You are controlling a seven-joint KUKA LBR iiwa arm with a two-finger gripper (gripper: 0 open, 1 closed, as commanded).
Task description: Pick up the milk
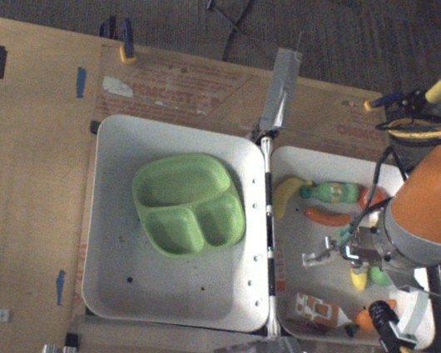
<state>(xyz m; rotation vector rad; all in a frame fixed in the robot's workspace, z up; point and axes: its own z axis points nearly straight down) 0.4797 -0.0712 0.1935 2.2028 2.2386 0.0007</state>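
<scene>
Over the right bin (pixel 307 166) we hover our end effector (pixel 327 254), its metal fingers spread apart and gripping nothing. We judge the step in hand to be the approach: we should shift toward the bin's near edge, centre over the milk (pixel 317 309), align the fingers across its narrow sides and descend straight. It lies flat by the near left corner, a small white carton with orange print, just beside an orange piece (pixel 364 319) and well apart from the banana (pixel 285 193).
</scene>
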